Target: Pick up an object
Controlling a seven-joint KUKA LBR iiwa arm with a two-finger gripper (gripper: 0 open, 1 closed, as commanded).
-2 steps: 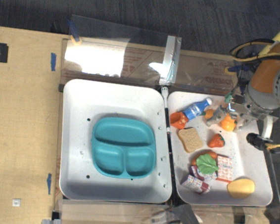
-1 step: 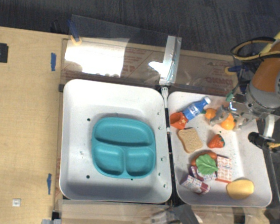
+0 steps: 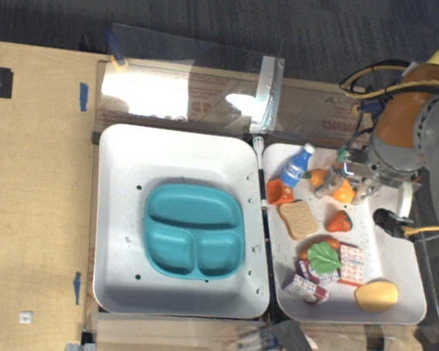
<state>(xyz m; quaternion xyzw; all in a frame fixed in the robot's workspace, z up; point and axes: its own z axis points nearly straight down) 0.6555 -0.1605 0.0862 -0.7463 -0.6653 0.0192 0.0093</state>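
Note:
The right white bin (image 3: pixel 413 296) holds several small items. A blue bottle (image 3: pixel 296 168) lies at its far left, with a red cup-like piece (image 3: pixel 278 192) beside it. A bread slice (image 3: pixel 299 218), a red fruit (image 3: pixel 340 221), a green leafy toy (image 3: pixel 324 257), a printed packet (image 3: pixel 352 264), a purple wrapper (image 3: pixel 306 287) and a yellow potato-like piece (image 3: pixel 376 295) lie nearer the front. My gripper (image 3: pixel 342 178) is low at the bin's far end, right among small orange pieces (image 3: pixel 345 192).
The left white bin (image 3: pixel 120 160) carries a teal divided tray (image 3: pixel 195 231) in its middle. A clear plastic sheet and a metal bracket (image 3: pixel 267 94) stand behind the bins. The grey arm with its orange band (image 3: pixel 401 120) and cables covers the far right corner.

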